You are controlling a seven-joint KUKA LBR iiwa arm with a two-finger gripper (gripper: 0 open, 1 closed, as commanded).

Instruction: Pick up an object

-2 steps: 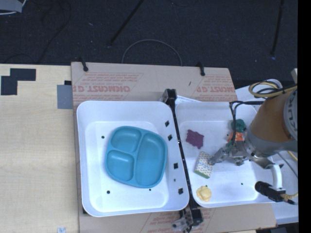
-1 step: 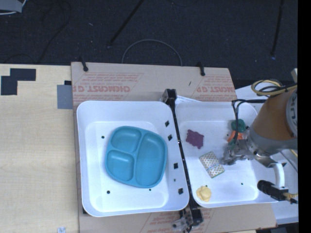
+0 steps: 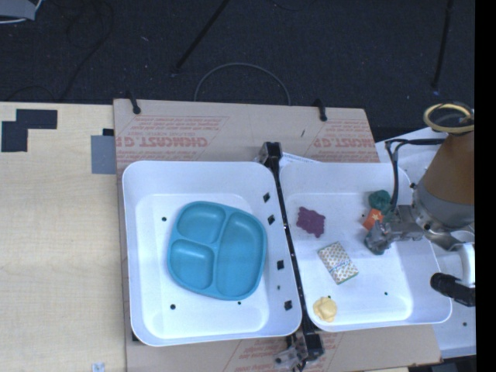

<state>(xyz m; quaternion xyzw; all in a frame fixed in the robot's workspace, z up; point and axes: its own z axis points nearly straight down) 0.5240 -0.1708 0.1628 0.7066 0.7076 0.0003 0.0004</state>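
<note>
My gripper is down in the right bin, close to its right wall. It is beside a teal object and a small orange piece, which lie just behind it. A purple lump lies in the middle of that bin. A patterned white packet rests in front of the lump, left of the gripper. Near the bin's front left corner sits a yellow object. Whether the gripper touches the orange piece is unclear.
The left bin holds a blue divided plate. A black divider runs between the bins. The arm's grey and orange body hangs over the right bin's right rim. Cardboard lies behind the bins.
</note>
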